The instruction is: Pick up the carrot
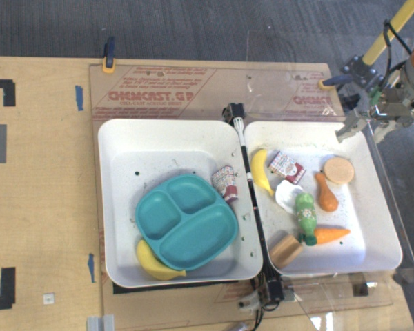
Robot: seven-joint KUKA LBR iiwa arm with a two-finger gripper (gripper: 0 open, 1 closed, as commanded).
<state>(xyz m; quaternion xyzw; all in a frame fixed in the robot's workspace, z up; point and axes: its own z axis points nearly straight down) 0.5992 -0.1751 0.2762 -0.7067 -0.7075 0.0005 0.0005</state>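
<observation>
1. Yellow banana [155,265], front edge of left bin [114,185], partly tucked under teal divided plate [186,221].
2. Small patterned can [225,181], just beside plate's upper right, near the wall between the bins.
3. Second banana [261,169], upright along left side of right bin [379,205].
4. Red-and-white packet [287,166], beside that banana.
5. Wooden block [285,249], front left of right bin.
6. Green bottle [306,216], tilted, mid-bin.
7. Carrot [328,235], lying flat at front of right bin, green end touching bottle's base, tip pointing right.
8. Orange-brown piece [328,194] below a round tan disc [338,170].
9. End effector [372,119], above right bin's far right corner, well apart from carrot; opening: cannot tell.
</observation>
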